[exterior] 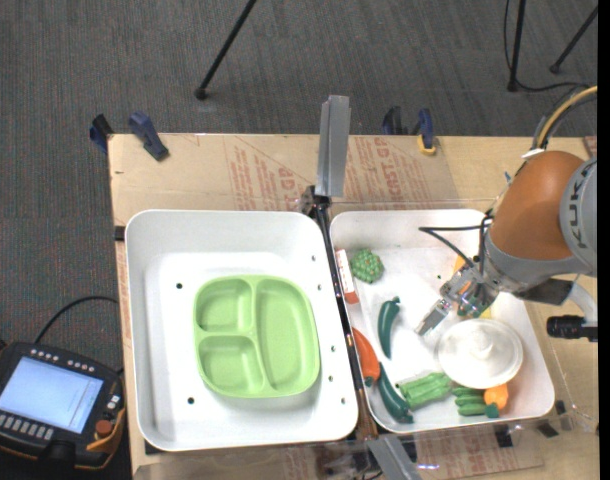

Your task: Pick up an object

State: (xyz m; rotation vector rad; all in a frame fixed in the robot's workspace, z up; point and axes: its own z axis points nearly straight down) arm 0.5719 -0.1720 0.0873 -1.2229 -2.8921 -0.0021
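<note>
My gripper (437,316) hangs low in the right bin (415,230), just left of a white round lid-like dish (479,352) and right of a curved green chili (387,324). Nothing shows in its grasp. A green bumpy broccoli piece (365,264) lies toward the bin's back left. Along the front lie a bunch of green beans (425,386), a dark green cucumber (392,398) and an orange carrot (366,356) against the left wall. A small orange piece (496,396) sits at the front right. Something yellow (459,265) peeks out behind the wrist.
The left bin (155,238) holds a light green divided plate (255,336). A grey upright post (333,153) stands behind the seam between the bins. A teach pendant (50,398) lies off the bench at the lower left.
</note>
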